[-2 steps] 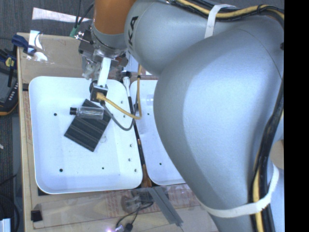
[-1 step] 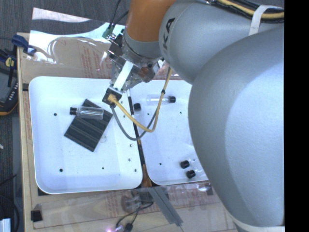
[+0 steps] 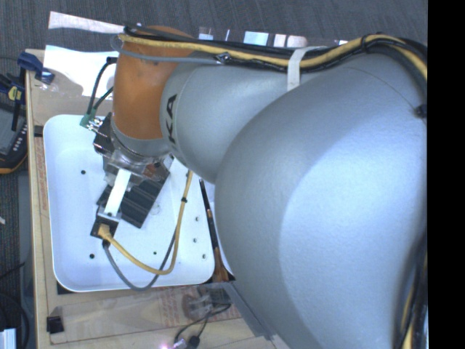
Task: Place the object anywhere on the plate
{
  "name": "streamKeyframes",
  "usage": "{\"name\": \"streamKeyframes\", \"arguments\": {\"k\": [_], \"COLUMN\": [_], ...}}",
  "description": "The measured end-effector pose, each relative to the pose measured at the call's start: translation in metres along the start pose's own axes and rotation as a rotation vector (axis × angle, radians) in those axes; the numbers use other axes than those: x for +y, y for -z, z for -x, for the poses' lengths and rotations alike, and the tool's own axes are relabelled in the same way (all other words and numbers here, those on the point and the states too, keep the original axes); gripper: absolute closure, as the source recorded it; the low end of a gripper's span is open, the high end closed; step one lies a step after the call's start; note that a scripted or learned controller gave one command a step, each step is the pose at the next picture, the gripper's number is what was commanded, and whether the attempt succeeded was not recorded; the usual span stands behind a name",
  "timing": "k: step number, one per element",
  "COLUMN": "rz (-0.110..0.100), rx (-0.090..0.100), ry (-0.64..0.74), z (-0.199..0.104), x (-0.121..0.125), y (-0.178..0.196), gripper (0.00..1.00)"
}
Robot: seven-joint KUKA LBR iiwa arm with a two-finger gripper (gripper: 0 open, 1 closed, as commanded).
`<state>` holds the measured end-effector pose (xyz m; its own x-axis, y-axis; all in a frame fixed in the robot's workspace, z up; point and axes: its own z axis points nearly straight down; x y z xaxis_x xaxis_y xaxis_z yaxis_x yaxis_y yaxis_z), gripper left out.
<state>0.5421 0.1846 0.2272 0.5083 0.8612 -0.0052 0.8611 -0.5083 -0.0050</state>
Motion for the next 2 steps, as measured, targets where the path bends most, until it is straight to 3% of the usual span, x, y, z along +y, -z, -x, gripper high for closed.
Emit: {"name": "streamKeyframes", "arguments": {"k": [1, 2], "rz": [0.0, 0.0], "rx": [0.001, 0.003], "ry": [0.02, -0.209], "z": [0.046, 0.133], "x": [0.047, 0.018], "y": [-0.001, 0.045], "gripper": [1.0, 1.0]}}
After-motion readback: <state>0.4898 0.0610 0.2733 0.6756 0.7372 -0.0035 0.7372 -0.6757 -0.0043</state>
